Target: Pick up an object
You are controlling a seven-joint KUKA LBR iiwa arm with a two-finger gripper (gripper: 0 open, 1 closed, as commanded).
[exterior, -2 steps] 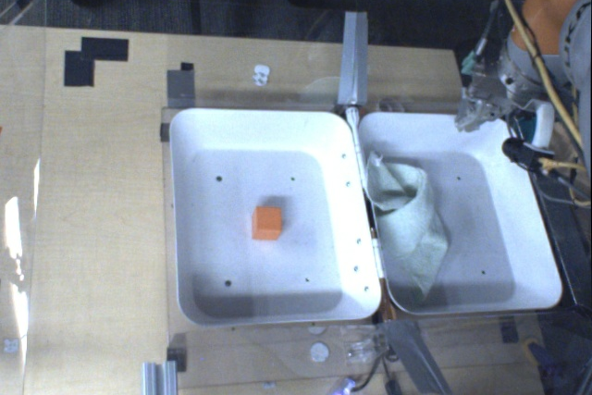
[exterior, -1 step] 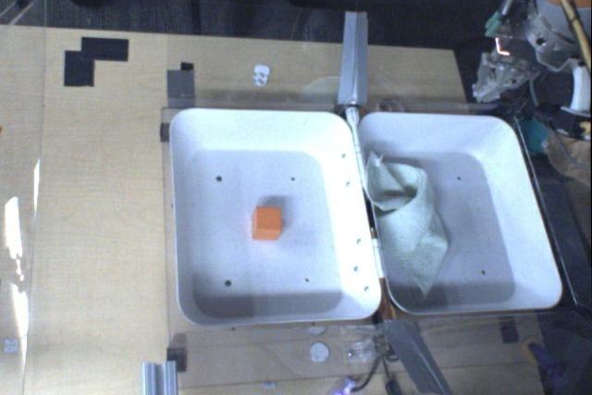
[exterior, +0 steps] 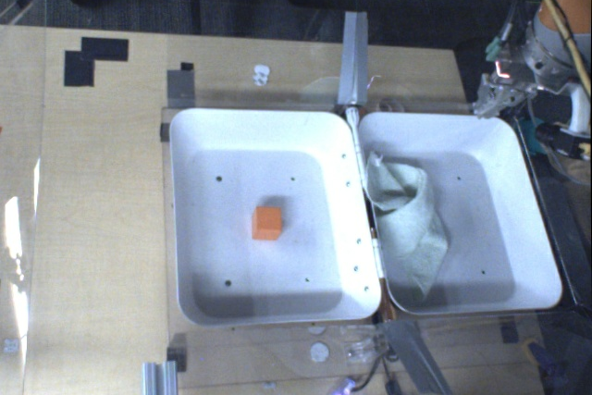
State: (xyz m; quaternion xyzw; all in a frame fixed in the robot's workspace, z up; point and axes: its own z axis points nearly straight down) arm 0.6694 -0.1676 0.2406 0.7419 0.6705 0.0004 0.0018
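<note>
A small orange cube (exterior: 267, 223) rests near the middle of the left white bin (exterior: 194, 199). A crumpled grey-white cloth (exterior: 407, 222) lies against the left wall of the right bin (exterior: 499, 199). My gripper (exterior: 492, 100) hangs above the far right corner of the right bin, well away from both the cloth and the cube. Nothing shows between its tips.
A metal divider post (exterior: 353, 60) rises behind the seam between the two bins. Cables and arm hardware (exterior: 555, 106) crowd the right edge. Black tape marks (exterior: 92, 58) sit on the wooden bench at the far left.
</note>
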